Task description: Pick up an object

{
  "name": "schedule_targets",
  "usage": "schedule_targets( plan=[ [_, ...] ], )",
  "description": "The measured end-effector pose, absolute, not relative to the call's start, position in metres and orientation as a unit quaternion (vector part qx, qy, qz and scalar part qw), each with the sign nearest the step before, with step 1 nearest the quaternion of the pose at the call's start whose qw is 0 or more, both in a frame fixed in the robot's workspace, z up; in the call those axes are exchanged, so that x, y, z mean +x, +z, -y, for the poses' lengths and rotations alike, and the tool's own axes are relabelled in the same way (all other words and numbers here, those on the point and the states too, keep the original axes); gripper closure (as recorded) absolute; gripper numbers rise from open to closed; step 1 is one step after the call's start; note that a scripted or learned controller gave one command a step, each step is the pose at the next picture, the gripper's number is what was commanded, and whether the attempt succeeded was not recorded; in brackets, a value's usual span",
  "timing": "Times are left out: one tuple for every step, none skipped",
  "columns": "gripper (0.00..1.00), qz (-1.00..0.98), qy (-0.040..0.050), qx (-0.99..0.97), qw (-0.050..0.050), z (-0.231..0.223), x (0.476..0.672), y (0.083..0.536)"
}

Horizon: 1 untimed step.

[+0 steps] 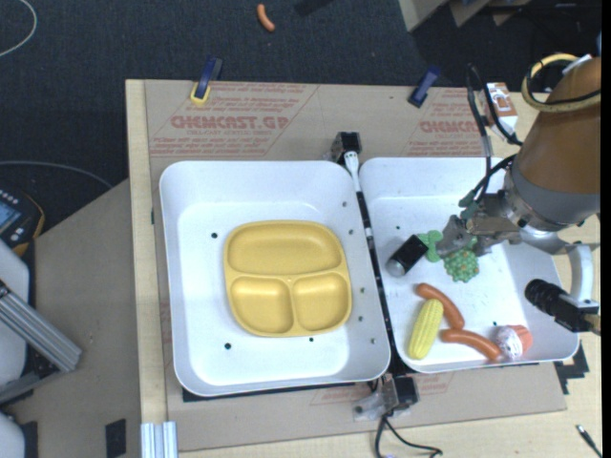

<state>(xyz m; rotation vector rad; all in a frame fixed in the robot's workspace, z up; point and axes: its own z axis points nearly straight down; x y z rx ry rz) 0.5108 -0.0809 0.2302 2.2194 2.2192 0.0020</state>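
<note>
Down on the worktop (286, 122), a brown board printed with red lettering, two shallow white plastic bins with rounded corners sit side by side. One glossy yellow plastic plate (286, 277) with three compartments lies in the middle of the left bin (191, 256). The right bin (401, 184) holds one bumpy green broccoli-shaped toy (462, 264) near its centre, one small black block (408, 254) by its left edge, one ridged yellow corn cob (426, 328) and two smooth orange sausages (453, 322) towards its near edge, and one small red-and-white piece (513, 340) at its near right corner. The metal two-finger gripper (461, 239) hangs just over the broccoli toy; how far it is open cannot be told.
</note>
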Motion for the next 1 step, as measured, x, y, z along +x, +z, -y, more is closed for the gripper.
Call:
schedule_targets(
  plan=[
    [1.00,-0.707,0.0005,0.707,0.000,0.0753,0.5057,0.2345]
  ],
)
